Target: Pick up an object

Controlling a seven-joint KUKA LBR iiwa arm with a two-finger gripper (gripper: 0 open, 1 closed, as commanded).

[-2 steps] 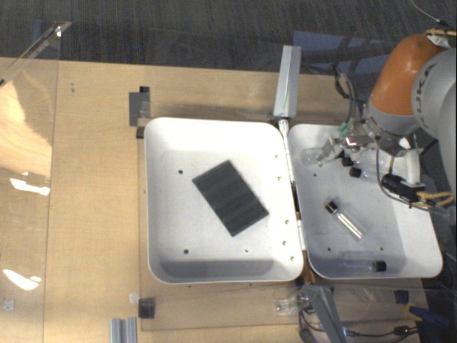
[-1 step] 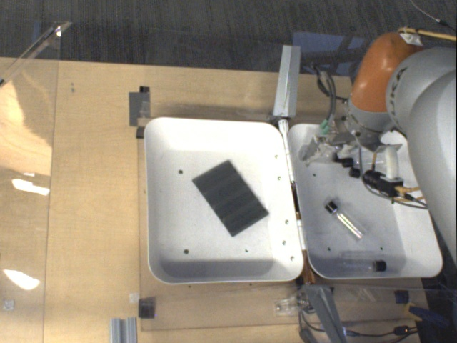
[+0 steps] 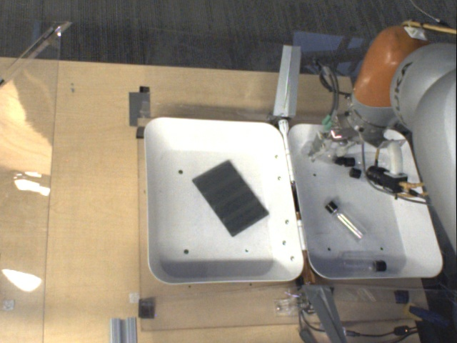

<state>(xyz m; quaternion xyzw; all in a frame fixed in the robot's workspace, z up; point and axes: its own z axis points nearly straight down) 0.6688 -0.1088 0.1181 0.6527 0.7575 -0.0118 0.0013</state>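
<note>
risk here is a missed grab: claw, its opening impossible to tell, hangs at the right bin's far corner, well apart from the pen.

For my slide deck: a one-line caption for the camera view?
Arm's gripper hovers at the right bin's far edge above a small marker; dark flat pad lies in the left bin.

Fixed above the bench, looking down at a slant from moderate height. Takes in both white bins side by side, with dark floor along the top edge.
</note>
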